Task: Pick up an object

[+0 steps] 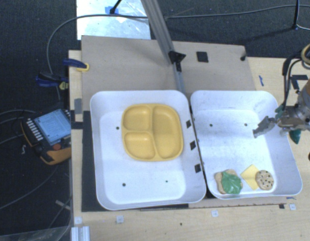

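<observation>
Three small toy foods lie in the near corner of the right bin (230, 119): a tan piece with a green top (229, 182), a yellow cheese wedge (249, 175) and a chocolate-chip cookie (265, 179). A yellow divided plate (153, 132) sits in the left bin (107, 149). My gripper (277, 126) hangs over the right bin's right side, well behind the food pieces and apart from them. Nothing shows in its grasp.
A grey pole (160, 26) slants down to the ridge between the two bins. Cables, clamps and a small blue-screened device (49, 127) lie off the bench to the left. The bins' raised rims meet in the middle.
</observation>
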Tool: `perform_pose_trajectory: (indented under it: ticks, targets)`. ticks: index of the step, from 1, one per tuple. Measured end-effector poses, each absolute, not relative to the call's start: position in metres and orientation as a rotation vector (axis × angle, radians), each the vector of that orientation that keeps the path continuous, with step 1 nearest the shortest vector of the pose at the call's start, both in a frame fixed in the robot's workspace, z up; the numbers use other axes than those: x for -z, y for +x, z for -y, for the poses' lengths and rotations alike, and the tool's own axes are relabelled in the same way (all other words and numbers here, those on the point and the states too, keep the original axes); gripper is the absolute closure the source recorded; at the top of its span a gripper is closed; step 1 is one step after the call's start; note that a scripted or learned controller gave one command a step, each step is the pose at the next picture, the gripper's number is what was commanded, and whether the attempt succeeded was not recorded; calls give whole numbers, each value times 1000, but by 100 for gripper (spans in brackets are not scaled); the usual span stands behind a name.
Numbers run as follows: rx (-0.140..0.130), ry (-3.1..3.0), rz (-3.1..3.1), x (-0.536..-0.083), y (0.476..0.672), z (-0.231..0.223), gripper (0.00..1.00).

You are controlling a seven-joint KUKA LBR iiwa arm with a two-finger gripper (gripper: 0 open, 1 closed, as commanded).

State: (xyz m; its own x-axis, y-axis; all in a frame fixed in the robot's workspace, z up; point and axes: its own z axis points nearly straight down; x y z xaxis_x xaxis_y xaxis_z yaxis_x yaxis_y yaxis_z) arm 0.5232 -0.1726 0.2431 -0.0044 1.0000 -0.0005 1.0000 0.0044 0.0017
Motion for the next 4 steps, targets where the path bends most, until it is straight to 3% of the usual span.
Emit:
perform_pose_trajectory:
  ticks: [2,3,4]
  targets:
    - [2,2222,-2223,-152,513,179,0]
    - [1,2223,-2223,-95,522,180,0]
    - [-2,2221,-2218,-109,523,180,100]
